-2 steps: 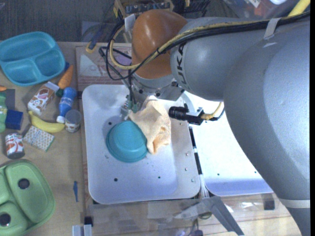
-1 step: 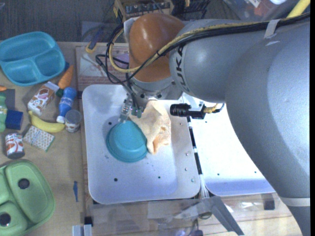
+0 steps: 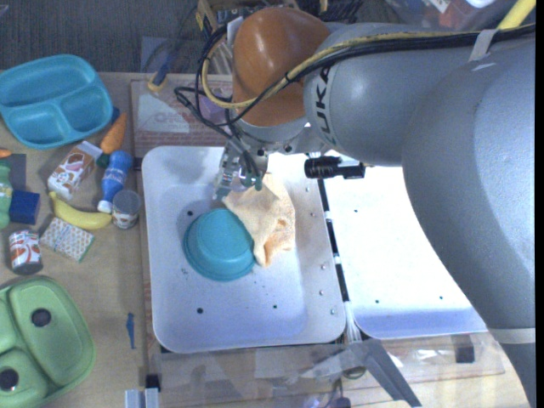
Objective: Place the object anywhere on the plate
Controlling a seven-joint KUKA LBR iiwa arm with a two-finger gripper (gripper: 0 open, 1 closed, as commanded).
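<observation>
Camera view: the hand [image 3: 239,179], jaws too blurred to tell, hovers at the far edge of one yellow cloth [image 3: 268,217] lying in the left of two bins [image 3: 170,313], touching one blue plate [image 3: 220,244]; a shallow pinch could let the limp cloth slip free, or drag the plate

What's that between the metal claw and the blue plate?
In the camera view, a crumpled yellow cloth lies between the claw and the blue plate, touching the plate's right edge.
</observation>
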